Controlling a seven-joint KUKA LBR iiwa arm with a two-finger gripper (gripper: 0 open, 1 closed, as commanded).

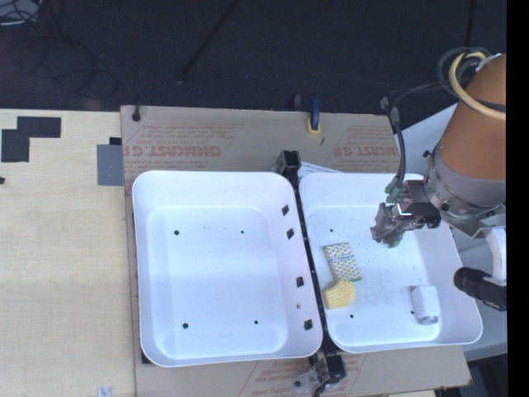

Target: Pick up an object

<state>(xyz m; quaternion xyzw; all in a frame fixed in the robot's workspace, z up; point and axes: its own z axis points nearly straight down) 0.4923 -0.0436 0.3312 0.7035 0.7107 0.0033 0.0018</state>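
Objects for the pick lie scattered in the right bin (463,333) below my end effector (387,231): a patterned packet (341,260) sits just down and to the camera's left of it, a yellow piece (340,294) rests beyond that, touching or nearly touching the packet's lower end, and a pale cylinder (425,303) lies well apart toward the near right corner. My end effector hangs over the bin's upper middle, carrying nothing that I can see; whether it is spread or pressed together I cannot tell from this slanted view. I judge this the approach step, with no grasp made yet. Next I would need to shift toward the packet, the nearest candidate, line up over its middle and descend. The left bin (153,222) on the tabletop (66,263) plays no part.
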